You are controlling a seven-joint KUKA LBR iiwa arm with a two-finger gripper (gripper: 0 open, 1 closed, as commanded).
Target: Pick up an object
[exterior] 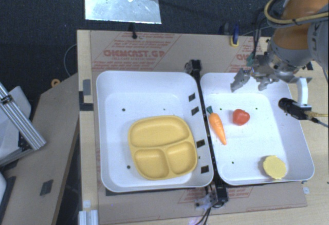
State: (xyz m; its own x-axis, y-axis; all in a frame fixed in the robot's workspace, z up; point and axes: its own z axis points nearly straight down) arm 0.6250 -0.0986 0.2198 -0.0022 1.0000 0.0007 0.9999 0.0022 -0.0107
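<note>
Camera view looks down on the counter (154,49) with two white bins next to each other. Using the carrot (217,128) as the landmark: it lies in the right bin (288,139), close to that bin's left wall, green stub pointing up and away. A red tomato-looking thing (240,116) sits just right of the carrot, near it but not touching. A round yellow piece (274,167) is well off to the carrot's lower right, by the bin's front corner. Left of the carrot, over the divider, the left bin (118,95) holds a yellow divided tray (162,146). The arm (298,18) hangs up and right of the carrot, and the jaws (253,79) sit spread apart above the right bin's far edge, with nothing between the fingers
</note>
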